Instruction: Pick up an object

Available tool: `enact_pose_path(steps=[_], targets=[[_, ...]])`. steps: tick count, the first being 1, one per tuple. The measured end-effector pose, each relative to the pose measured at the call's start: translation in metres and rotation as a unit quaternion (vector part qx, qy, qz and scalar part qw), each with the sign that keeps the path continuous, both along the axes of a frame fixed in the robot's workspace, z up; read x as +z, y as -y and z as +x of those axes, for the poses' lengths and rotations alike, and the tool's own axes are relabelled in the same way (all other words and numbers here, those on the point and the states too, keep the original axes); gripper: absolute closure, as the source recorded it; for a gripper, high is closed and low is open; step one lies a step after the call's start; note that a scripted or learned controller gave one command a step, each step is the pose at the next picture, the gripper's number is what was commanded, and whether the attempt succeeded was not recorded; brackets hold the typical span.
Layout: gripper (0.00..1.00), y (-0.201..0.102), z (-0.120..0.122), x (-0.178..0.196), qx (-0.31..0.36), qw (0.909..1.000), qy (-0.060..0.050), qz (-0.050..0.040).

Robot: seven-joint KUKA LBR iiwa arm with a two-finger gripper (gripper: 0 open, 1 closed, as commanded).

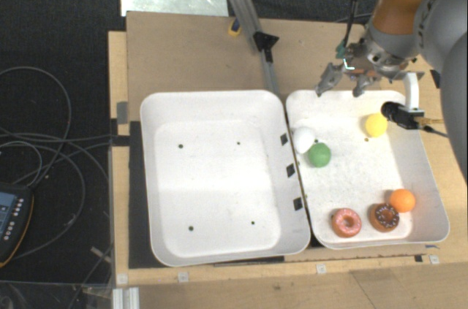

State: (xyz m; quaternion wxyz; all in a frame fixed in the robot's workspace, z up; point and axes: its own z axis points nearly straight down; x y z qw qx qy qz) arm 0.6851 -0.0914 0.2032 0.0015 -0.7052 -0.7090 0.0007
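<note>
My gripper (341, 85) hangs open over the far edge of the right bin (362, 169), nothing between its two dark fingers. Below it in that bin lie a white ball (302, 137) touching a green ball (319, 155) near the left wall. A yellow ball (376, 125) sits toward the far right. Along the near edge rest a pink-frosted donut (346, 222), a chocolate donut (384, 217) and an orange ball (401, 200).
The left bin (219, 169) adjoins the right one, joined by black clips. A grey tripod leg (245, 1) slants across the far bench. A black fitting (401, 115) juts over the right bin's far right rim. Cables lie on the floor at left.
</note>
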Motion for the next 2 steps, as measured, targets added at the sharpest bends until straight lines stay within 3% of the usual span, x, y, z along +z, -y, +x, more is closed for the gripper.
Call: enact_pose_path(steps=[1,2], targets=[[0.0,0.0,0.001,0.003,0.001,1.0,0.002,-0.0009],[0.0,0.006,0.004,-0.057,-0.001,1.0,0.0,-0.0007]])
